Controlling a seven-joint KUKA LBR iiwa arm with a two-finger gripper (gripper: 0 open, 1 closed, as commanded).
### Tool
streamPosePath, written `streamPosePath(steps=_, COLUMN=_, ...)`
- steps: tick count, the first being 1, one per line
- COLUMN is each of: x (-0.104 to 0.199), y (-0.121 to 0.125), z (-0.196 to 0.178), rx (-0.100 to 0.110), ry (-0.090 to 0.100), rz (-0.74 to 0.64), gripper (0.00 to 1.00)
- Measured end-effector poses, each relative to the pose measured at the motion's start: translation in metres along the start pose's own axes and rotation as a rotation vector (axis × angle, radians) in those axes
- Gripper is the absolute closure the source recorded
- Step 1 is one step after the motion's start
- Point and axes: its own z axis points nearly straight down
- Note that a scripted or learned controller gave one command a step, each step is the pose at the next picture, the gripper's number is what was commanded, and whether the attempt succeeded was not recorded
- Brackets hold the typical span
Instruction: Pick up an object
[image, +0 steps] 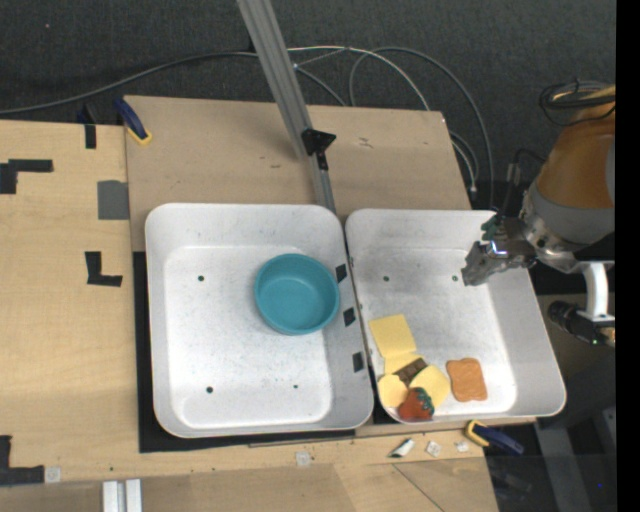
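In the right bin (440, 240), several small items lie near the front: a pale yellow square block (392, 335), a yellow piece with a dark patch (420, 378), a red and green piece (413, 404), and an orange ridged piece (466, 379). A teal bowl (295, 292) stands upright in the left bin (200, 250). My gripper (484, 262) hangs over the right bin's far right side, well back from the small items, with nothing seen between its fingers.
A slanted metal pole (290, 95) crosses above the bins' back edge. Cables (420, 70) trail over the dark floor behind. A blue and yellow clamp (133, 120) sits at the board's far left corner, another (492, 436) at the front right.
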Motion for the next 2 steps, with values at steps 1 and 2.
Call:
streamPosePath(steps=1, x=0.000, y=0.001, z=-0.039, rx=0.003, ry=0.001, rz=0.000, gripper=1.00)
streamPosePath(steps=2, x=0.050, y=0.011, z=-0.022, rx=0.008, ry=0.003, rz=-0.004, gripper=1.00)
